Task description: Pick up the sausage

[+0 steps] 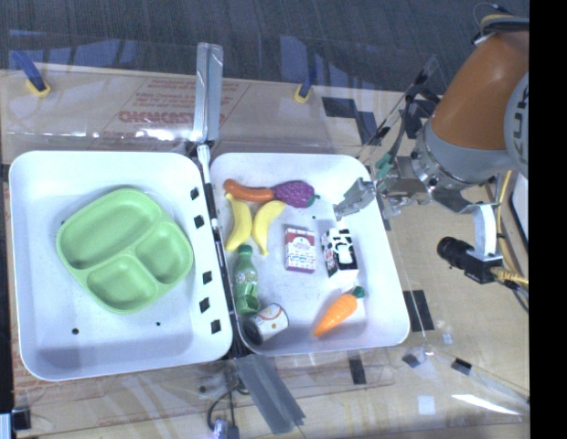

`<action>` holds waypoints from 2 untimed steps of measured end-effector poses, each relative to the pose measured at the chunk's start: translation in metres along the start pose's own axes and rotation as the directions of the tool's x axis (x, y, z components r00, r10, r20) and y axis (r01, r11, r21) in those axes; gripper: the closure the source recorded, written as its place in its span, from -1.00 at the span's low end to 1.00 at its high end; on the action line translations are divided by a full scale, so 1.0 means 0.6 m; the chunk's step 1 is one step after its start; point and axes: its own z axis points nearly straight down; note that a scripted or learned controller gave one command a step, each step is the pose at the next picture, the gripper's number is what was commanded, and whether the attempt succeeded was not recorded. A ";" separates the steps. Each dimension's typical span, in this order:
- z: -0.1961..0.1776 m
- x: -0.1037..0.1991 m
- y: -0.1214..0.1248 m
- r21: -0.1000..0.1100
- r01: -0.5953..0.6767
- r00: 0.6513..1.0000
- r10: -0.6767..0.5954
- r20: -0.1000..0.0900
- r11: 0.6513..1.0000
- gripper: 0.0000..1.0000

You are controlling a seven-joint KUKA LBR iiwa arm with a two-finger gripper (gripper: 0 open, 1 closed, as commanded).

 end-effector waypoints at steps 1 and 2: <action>0.088 0.074 0.092 0.001 0.095 0.995 -0.095 0.000 0.995 -1.00; 0.147 0.233 0.185 -0.001 0.112 0.994 -0.112 0.001 0.994 -1.00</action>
